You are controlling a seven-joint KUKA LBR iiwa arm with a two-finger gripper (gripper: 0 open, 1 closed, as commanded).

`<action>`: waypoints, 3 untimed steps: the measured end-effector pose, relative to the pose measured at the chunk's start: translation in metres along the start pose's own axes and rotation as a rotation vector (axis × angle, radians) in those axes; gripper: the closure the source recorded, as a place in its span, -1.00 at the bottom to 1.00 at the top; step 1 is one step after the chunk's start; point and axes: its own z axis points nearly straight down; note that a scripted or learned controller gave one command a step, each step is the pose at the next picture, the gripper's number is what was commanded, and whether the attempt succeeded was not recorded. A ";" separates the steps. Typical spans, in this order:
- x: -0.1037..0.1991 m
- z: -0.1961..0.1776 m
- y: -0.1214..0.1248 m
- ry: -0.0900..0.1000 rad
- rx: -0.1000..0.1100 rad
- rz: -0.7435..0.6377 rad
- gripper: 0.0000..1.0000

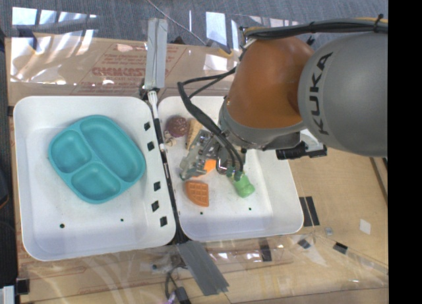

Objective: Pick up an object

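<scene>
Here the claw [201,161] hangs low in the right bin [280,213], just above the waffle toy [197,192], its grip state impossible to tell.

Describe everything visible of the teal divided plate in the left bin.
The teal divided plate looks like smooth matte plastic, a rounded shape with three compartments split by raised ridges: two toward the upper side, one lower. It lies flat and right side up, turned askew, on the floor of the left bin, touching nothing else.
</scene>
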 end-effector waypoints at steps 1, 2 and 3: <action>0.013 0.038 0.076 0.007 0.002 0.141 1.00; 0.051 0.029 0.064 0.003 0.001 0.137 1.00; 0.044 0.023 0.045 0.000 0.000 0.142 1.00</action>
